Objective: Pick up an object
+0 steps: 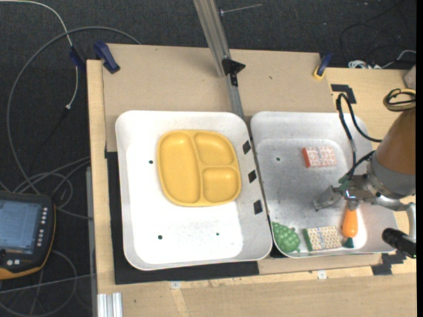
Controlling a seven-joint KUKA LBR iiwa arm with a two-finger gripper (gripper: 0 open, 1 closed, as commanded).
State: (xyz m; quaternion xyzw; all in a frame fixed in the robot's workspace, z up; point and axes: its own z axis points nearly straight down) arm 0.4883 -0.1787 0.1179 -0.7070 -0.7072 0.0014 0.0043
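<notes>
Claw: my claw (332,199) sits beside the orange plastic carrot (349,222); finger state, I cannot tell.
Risk: I may nudge the carrot away, closing on nothing.

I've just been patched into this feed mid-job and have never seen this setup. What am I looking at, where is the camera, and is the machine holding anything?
One camera looks down at a slant on a bench with two shallow white bins side by side. The grey arm with an orange band reaches in from the right; it is a robot arm, and its claw hangs low over the right bin. Nothing visibly sits in the claw. The left bin holds a yellow divided plate. In the right bin lie a red-and-white packet, an orange carrot-like toy, a green bumpy object and a pale patterned packet. A tablet-like screen sits on the floor at left.
</notes>
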